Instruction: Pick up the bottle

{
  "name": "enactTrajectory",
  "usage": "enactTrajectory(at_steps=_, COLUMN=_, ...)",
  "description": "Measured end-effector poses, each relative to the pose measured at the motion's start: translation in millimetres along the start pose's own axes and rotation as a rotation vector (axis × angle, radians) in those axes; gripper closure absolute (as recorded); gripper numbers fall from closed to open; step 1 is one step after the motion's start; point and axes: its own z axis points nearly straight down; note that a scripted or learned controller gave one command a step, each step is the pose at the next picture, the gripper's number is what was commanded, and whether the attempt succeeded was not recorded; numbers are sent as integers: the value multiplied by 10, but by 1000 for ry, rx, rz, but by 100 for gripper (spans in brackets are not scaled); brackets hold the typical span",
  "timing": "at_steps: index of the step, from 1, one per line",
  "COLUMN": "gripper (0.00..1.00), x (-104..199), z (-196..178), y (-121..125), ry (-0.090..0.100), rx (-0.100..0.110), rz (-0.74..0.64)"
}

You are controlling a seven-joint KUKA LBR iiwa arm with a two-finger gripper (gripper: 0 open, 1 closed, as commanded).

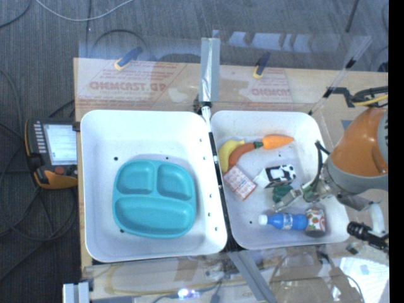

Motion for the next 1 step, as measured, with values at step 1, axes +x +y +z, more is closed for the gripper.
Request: enactTrajectory(at_steps=1, gripper=0, x=473, z=7, y=81, ry=-7, rx=-9, rz=83)
